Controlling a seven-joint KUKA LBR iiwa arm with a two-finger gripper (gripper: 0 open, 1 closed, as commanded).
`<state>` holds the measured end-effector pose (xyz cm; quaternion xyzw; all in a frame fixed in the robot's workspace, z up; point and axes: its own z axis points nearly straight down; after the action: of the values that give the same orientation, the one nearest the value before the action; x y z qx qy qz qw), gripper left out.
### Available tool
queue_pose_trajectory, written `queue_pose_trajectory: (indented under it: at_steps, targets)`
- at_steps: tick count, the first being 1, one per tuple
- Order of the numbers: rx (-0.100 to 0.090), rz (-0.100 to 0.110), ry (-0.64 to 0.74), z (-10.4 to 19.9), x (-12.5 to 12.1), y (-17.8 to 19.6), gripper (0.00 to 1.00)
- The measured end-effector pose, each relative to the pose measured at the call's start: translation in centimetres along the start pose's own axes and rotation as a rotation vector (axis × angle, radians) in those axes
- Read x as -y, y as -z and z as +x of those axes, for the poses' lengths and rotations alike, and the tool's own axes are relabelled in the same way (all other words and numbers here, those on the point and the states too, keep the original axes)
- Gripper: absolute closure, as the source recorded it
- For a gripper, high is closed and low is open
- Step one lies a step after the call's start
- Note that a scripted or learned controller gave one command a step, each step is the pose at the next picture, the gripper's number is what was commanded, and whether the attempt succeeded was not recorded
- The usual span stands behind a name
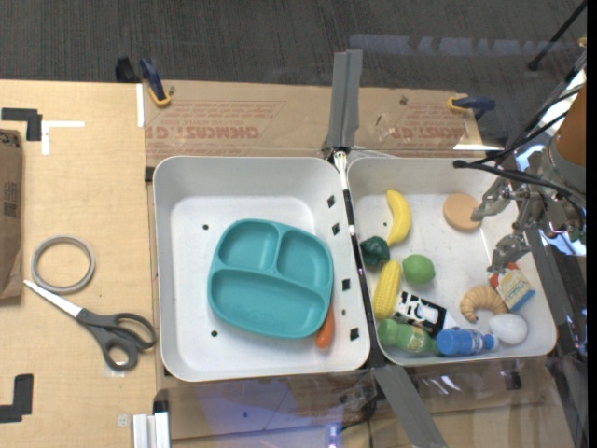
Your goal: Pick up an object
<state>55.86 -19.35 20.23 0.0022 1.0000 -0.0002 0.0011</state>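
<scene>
Camera view: gripper point(504, 227) above, maybe touching, croissant point(481, 300) w/ carton point(515, 288).

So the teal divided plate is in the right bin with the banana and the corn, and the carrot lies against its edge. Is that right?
Not quite. The camera view shows the teal divided plate in the left bin, not the right one. The carrot does lie against its edge there. The banana and the corn are in the right bin.
</scene>
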Motion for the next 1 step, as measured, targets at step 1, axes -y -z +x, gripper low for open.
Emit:
queue_pose_trajectory:
  at_steps: [1]
  targets:
    - [0.003,0.000,-0.043,-4.77,-2.80,-10.92,0.00]
